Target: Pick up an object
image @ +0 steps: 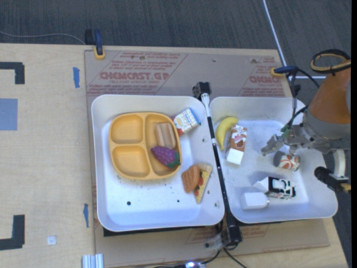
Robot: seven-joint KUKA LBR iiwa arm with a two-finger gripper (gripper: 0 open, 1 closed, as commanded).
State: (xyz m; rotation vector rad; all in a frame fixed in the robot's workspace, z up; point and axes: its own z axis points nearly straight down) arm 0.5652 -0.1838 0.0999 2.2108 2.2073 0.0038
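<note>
Can (288, 161): small, orange-and-white, lying on its side in the right bin (318, 205) near that bin's right edge, just beside the hand (277, 144). We cannot tell how far the hand is open; nothing seen in it. We judge the can light, stiff, apt to roll; grip across its middle.

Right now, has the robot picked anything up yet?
Not yet, by the look of it. The gripper is low in the right bin, beside a small orange-and-white object, but nothing shows between its fingers. The banana and other toys lie untouched. Grasping and lifting remain.
</note>
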